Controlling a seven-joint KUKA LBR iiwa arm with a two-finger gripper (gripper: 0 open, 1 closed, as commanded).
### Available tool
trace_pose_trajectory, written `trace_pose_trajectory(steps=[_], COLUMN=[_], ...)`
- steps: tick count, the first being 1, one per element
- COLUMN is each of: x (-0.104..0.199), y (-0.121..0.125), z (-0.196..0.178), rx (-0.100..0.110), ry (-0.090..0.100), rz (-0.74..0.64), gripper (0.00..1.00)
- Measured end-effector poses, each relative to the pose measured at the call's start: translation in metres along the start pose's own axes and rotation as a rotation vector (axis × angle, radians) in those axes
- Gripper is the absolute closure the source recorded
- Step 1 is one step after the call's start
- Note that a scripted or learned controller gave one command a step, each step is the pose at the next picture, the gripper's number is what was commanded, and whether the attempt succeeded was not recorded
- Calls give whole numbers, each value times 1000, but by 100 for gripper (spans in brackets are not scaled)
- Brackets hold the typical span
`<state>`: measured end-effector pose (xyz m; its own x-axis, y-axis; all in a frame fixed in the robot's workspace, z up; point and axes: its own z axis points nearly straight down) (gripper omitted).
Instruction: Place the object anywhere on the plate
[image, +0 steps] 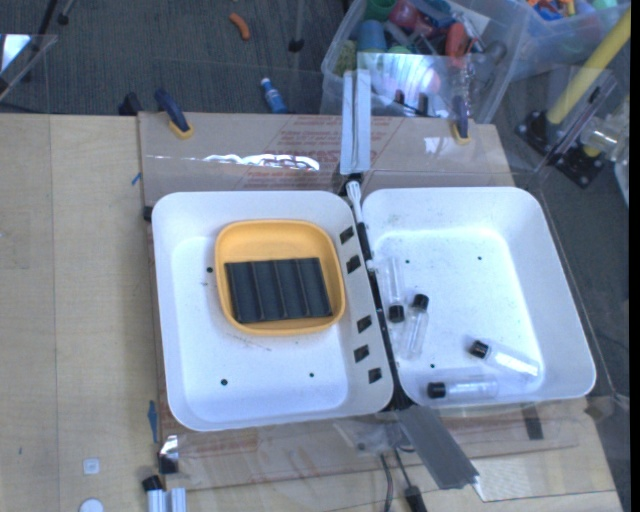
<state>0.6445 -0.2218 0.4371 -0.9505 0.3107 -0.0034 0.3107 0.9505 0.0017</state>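
A yellow, rounded-square plate (275, 234) sits in the upper middle of the left white bin (250, 390). A dark grey ridged block (277, 289) lies flat on the plate and covers most of its floor. Several clear vials with black caps lie in the right white bin (480, 230). One vial (414, 322) is near the divider, another vial (504, 358) lies at the lower right, and a third vial (462, 386) rests along the front wall.
A row of small black tabs (360, 300) runs along the ridge between the two bins. A clear box of mixed items (420, 50) stands behind the bins. Blue clamps (172, 112) hold a clear sheet at the back.
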Motion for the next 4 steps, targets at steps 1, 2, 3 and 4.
trace_pose_trajectory(steps=[1,2,3,4], x=[-1,-20,-7,-17], y=[0,8,2,7], z=[0,0,0,1], rx=[-1,0,-2,0], ry=[-3,-7,-2,-6], rz=[-462,-743,-1065,-1319], gripper=[100,100,100,100])
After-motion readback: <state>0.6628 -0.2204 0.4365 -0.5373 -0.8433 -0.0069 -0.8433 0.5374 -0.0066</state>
